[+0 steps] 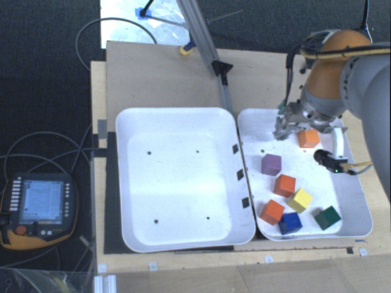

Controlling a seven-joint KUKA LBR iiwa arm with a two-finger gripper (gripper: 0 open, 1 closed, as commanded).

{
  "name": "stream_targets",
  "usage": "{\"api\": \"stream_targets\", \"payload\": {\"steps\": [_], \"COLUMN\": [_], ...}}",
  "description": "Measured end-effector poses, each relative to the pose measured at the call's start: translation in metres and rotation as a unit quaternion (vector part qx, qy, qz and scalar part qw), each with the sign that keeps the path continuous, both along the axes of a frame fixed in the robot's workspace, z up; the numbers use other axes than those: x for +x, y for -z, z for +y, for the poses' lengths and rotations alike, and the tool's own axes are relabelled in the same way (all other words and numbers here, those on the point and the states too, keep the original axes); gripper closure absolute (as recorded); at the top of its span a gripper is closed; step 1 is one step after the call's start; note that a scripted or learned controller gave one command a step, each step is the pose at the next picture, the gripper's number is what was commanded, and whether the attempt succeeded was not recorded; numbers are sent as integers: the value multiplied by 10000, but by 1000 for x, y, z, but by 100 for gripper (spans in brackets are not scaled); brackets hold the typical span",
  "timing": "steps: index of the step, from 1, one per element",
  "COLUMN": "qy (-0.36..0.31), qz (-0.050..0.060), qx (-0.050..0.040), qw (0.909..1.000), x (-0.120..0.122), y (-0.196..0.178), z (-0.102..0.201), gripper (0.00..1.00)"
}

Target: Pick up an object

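Over the right bin: the grey KUKA arm with the orange band above its wrist [342, 66] is reaching in from three o'clock, and its two-finger gripper [285, 129] is hanging over the twelve o'clock end of the shallow white right-hand bin [360, 215].
Grip state: I cannot tell how the gripper is set from this slant, and nothing is showing as held by it.
Nearest thing: an orange cube of plain matte material [308, 138] is lying just beside the gripper, at its four o'clock, apart from the other blocks; judging by that, it is the likely pick.
Look of it: it is sitting flat on the bin floor, small, sharp-edged, its top face catching the light.
Other candidates: a purple cube [271, 164] is resting near the bin's middle; toward six o'clock a red-orange cube [285, 185], a yellow cube [301, 199], a second red-orange cube [272, 211], a blue cube [290, 223] and a dark green cube [328, 217] are crowding together.
Why the crowding matters: those blocks are sitting close together, some seemingly touching, so a lone cube is probably giving easier finger room.
Left bin: the shallow white left-hand bin [131, 127] is lying at nine o'clock of the right one.
Task progress: no object is lifted yet, in my judgement.
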State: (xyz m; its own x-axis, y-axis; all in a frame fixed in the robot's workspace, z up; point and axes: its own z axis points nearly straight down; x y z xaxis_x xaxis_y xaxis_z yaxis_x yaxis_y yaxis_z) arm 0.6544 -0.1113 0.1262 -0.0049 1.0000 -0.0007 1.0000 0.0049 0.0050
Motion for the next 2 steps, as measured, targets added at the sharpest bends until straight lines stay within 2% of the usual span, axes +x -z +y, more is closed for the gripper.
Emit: {"api": "stream_targets", "payload": {"steps": [2], "qy": [0], "qz": [-4], "qx": [-1], "qw": [10000], "x": [6], "y": [-80], "z": [5], "gripper": [100]}}
